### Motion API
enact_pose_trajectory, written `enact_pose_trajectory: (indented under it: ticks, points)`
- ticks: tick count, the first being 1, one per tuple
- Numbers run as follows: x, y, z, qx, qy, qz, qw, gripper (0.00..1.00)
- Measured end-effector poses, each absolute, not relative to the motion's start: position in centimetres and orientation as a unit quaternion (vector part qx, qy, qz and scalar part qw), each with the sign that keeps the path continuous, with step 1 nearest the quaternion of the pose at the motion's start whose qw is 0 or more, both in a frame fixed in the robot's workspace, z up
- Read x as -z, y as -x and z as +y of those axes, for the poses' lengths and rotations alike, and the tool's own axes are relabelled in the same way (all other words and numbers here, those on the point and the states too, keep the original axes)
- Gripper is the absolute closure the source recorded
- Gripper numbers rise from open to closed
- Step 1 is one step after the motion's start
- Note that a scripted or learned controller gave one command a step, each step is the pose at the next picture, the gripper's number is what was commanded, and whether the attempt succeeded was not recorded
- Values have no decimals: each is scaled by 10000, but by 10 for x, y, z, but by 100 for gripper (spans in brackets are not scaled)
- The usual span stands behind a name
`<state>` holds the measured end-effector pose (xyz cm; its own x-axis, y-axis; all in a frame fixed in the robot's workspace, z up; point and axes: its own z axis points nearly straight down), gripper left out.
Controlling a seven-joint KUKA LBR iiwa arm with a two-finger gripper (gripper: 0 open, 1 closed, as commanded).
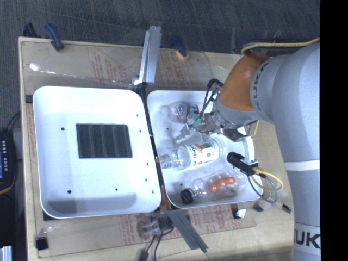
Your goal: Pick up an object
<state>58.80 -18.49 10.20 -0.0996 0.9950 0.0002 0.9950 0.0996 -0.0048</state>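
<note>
Grey arm [291,97], orange band [242,88], black lettering.

Floor [109,4]: dark grey carpet, fine ribbed texture, surrounds worktop on top and left.
Worktop [81,58]: pale tan board, faint red printed lettering, clear plastic sheet over it, glare at left corner.
Blue clamps [53,36]: on top edge, another near centre [178,45].
Metal bar [149,53]: grey, upright at top middle.
Dark device [5,159]: at left edge, lit indicators.

One fixed camera above the bench [32,53], looking down aslant, both white bins [49,113] in frame
</note>
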Motion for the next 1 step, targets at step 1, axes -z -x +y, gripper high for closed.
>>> enact_pose_trajectory:
  ticks: [1]
  points:
    - [-92, -544, -198, 8, 6038, -7971, -6, 0]
